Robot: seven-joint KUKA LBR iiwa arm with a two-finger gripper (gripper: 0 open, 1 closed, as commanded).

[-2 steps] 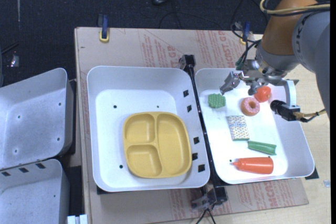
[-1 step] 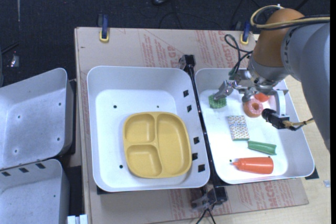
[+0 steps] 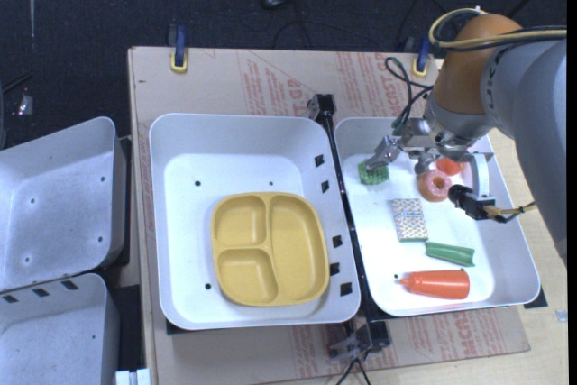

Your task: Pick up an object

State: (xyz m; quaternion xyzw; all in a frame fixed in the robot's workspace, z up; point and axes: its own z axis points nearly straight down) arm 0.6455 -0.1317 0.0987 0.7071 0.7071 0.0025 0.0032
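The right bin point(image 3: 514, 270) holds several small things. At its back left sits a small green leafy piece point(image 3: 373, 171). My gripper point(image 3: 388, 153) hangs just above and right of it, close to its top edge, at the end of the grey arm that comes in from the right. Right of that lies a pink ring-shaped donut point(image 3: 435, 186), partly under the wrist. A speckled flat pad point(image 3: 408, 218) lies in the bin's middle. Toward the front lie a green block point(image 3: 450, 253) and an orange-red bottle point(image 3: 436, 284) on its side.
The left bin point(image 3: 180, 149) carries a yellow divided plate point(image 3: 269, 248) with three compartments. A black divider rail point(image 3: 335, 185) runs between the bins. Two blue-and-yellow clamps point(image 3: 179, 50) pin the brown board at the back.
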